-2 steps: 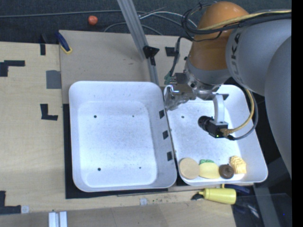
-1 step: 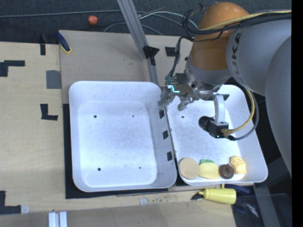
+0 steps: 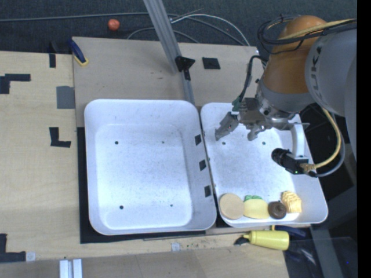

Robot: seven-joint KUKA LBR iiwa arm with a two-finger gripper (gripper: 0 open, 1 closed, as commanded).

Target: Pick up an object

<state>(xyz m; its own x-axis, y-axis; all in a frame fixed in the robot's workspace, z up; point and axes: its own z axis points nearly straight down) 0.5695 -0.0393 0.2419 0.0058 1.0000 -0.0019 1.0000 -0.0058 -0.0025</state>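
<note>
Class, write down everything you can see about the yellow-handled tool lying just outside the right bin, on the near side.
The yellow-handled tool lies flat on the bench, lengthwise along the near rim of the right bin, just outside it. Its body is a stubby yellow cylinder, plastic by its look, with a dark tip at its left end. Whether it touches the rim is unclear. The gripper is over the bin's far part, apart from it.

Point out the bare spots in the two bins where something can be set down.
The left bin is bare wall to wall. The right bin is bare between the gripper and the near wall. Crowded: the tan disc, yellow piece, dark ring and yellow block.
</note>
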